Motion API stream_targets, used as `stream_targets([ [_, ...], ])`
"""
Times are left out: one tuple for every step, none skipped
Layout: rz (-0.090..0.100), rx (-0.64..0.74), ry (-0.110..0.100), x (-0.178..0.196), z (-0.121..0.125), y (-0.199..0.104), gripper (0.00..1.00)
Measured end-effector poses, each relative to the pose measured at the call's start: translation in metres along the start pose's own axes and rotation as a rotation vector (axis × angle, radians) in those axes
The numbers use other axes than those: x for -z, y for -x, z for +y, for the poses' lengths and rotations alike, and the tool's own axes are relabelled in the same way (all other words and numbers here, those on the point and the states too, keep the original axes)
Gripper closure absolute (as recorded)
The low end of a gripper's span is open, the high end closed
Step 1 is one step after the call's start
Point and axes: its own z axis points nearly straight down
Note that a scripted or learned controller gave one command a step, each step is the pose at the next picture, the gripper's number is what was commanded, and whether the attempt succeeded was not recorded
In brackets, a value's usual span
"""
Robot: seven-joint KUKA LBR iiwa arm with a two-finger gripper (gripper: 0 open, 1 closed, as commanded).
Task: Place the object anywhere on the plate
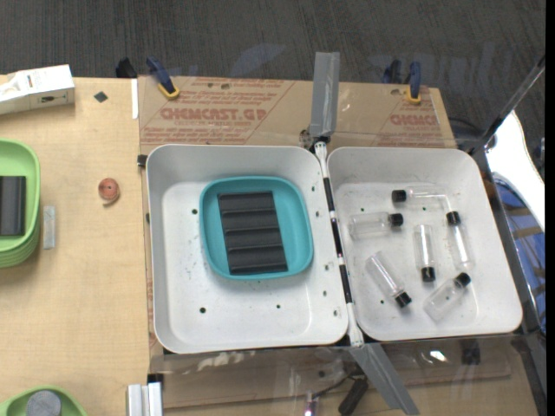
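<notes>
Far left, off-task: green tray point(17, 202) at the bench edge, small reddish disc point(107, 189) on the wood. Left bin point(173, 306): teal plate point(211, 211) sitting flat near the middle, black ridged insert point(251, 230) covering most of its floor. Right bin point(416, 321): scattered clear vials with black caps, all lying down, none on the plate yet; task object judged to be one of these. Claw state: cannot tell. Best pick probably the lower-left vial point(388, 280), apart from its neighbours and nearest the divider. Avoid the upper vial pair point(421, 199), which looks touching or overlapped. Grip across the short axis of the barrel, mid-body, not on the cap; glass-like, round, likely to roll or squirt out. Lift well clear of both bin walls before crossing. Release low over the insert, barrel lined up with the ridges to stop rolling.
</notes>
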Motion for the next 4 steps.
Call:
stream_targets([
  [0.000, -0.018, 0.000, 0.000, 0.010, -0.005, 0.00],
  [0.000, -0.122, 0.000, 0.000, 0.011, -0.006, 0.00],
  [0.000, -0.217, -0.002, -0.001, -0.001, 0.000, 0.00],
  [0.000, -0.252, -0.003, -0.001, -0.002, 0.001, 0.00],
])
